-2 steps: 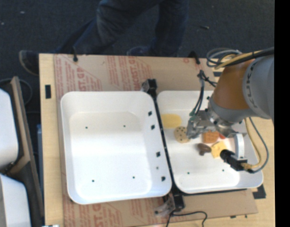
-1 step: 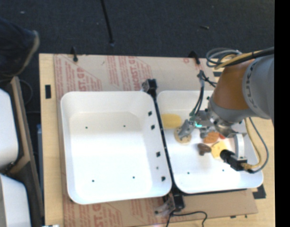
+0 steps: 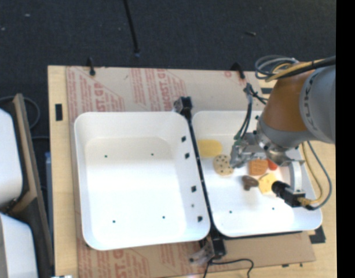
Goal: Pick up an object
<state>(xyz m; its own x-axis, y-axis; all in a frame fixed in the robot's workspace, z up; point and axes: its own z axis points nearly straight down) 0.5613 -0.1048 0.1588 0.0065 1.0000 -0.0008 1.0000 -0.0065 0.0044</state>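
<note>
Here, two white bins (image 3: 136, 126) on cardboard-covered bench (image 3: 125, 88)

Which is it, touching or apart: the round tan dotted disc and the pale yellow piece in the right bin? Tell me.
Apart. The camera view shows a strip of white bin floor between the dotted disc and the yellow piece.

The right bin (image 3: 223, 225) holds 5 small objects: a pale yellow disc (image 3: 209, 148), a tan dotted round piece (image 3: 223, 165), an orange piece (image 3: 258, 167), a brown lump (image 3: 249, 182) and a yellow piece (image 3: 266, 185). All lie near its middle.
</note>
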